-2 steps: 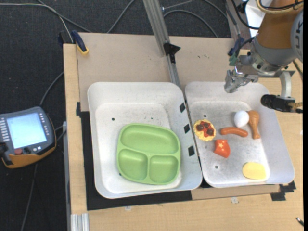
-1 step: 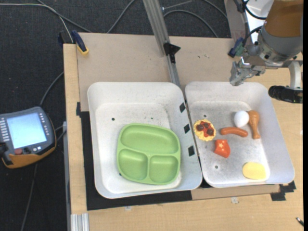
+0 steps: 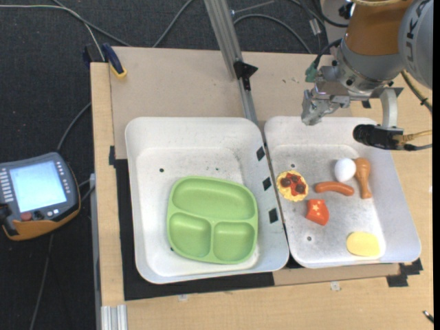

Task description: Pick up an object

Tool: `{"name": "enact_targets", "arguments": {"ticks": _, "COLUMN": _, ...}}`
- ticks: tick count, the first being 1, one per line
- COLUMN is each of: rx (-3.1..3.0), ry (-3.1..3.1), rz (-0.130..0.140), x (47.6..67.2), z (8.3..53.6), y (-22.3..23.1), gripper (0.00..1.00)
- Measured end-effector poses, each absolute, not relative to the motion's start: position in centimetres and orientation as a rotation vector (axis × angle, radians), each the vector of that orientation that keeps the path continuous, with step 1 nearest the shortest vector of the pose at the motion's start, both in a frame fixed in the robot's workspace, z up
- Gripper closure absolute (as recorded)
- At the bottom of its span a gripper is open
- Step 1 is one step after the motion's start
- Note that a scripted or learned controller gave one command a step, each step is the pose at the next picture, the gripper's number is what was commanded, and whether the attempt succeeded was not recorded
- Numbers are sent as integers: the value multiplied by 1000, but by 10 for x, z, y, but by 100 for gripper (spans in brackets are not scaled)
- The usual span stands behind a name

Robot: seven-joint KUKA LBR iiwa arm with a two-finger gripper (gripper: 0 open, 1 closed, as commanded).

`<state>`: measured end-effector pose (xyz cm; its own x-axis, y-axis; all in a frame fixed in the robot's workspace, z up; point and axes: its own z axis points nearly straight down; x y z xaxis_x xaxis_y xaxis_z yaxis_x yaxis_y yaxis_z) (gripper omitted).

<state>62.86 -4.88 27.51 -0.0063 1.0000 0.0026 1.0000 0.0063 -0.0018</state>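
Observation:
My gripper (image 3: 311,115) hangs above the far left rim of the right bin (image 3: 399,232), with nothing between its fingers. Below it in that bin lie several toy foods: a small pizza (image 3: 292,185) at the left, a red sausage (image 3: 334,188), a white egg (image 3: 344,169), an orange drumstick (image 3: 362,177), a red piece (image 3: 317,212) and a yellow lemon (image 3: 363,244) near the front. All of them lie well in front of the gripper.
The left bin (image 3: 148,205) holds a green divided plate (image 3: 212,219). A slanted metal pole (image 3: 230,47) stands behind the bins. A teach pendant (image 3: 36,194) lies off the bench at the left.

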Motion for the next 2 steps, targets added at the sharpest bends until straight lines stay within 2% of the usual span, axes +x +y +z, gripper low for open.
{"name": "enact_targets", "arguments": {"ticks": 1, "rx": -2212, "ry": -2226, "rz": 1, "x": 618, "z": 271, "y": 3, "gripper": 100}}
{"name": "enact_targets", "arguments": {"ticks": 2, "rx": -2213, "ry": -2223, "rz": 4, "x": 610, "z": 241, "y": 49, "gripper": 100}}
